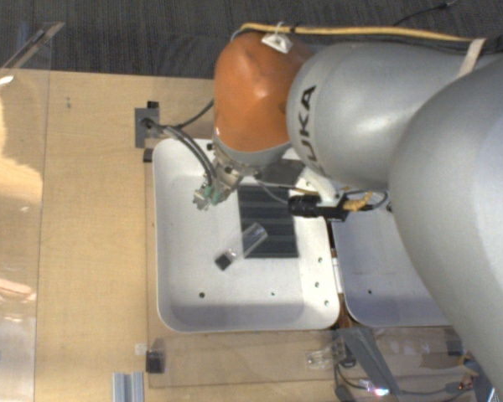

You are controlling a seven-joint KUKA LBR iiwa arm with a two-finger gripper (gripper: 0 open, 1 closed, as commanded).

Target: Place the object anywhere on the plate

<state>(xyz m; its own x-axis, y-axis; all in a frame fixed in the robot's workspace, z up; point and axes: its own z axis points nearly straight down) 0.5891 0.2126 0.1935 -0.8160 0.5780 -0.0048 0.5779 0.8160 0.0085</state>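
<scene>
the big grey arm sweeps in from the right and fills the upper right of the scene, its orange band hanging right over the far edge of the left bin. just below the band the wrist narrows to a small greenish tip, the gripper, which sits over the far left part of that bin; it's too small and too blurred here to say how it stands, so i can't tell. a black cable loops from the wrist out toward a small black bracket on the bench at the bin's far left corner.

down in the left bin, a dark rectangular plate lies flat on the white floor, right of centre. a small clear block rests on the plate's left edge, tilted. just near-left of it, off the plate, a tiny dark piece sits on the white floor. the right bin peeks out under the arm, touching its neighbour.
</scene>
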